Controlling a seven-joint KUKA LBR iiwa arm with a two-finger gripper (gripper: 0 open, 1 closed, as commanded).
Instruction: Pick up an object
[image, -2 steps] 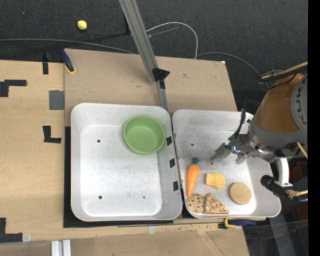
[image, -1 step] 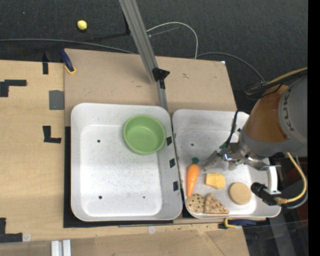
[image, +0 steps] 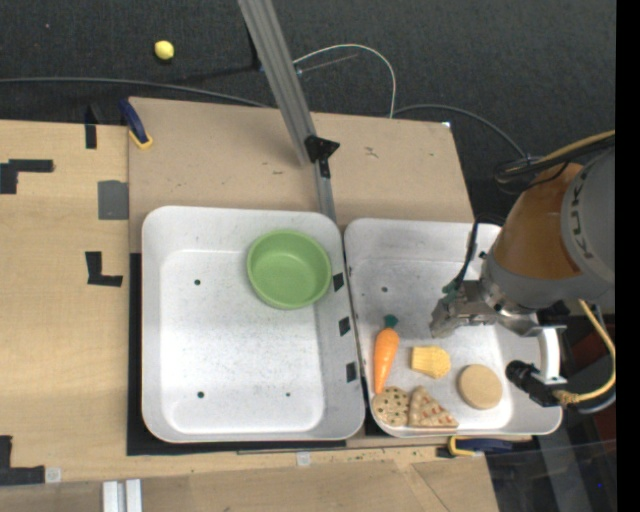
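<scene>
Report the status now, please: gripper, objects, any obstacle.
Gripper low in right bin, fingers unclear. Nothing seen held. Cheese piece just below it; carrot, round cookie close by. Green bowl in left bin.

arm (image: 560, 235): cut off at right edge, covers right bin's (image: 410, 250) far right wall | claw (image: 448, 315): dark, blurred, finger spacing unreadable | slanted metal pole (image: 285, 85): runs out past top edge | tabletop (image: 60, 280): cut off at left edge | yellow object (image: 164, 49) on floor: too small to identify
</scene>
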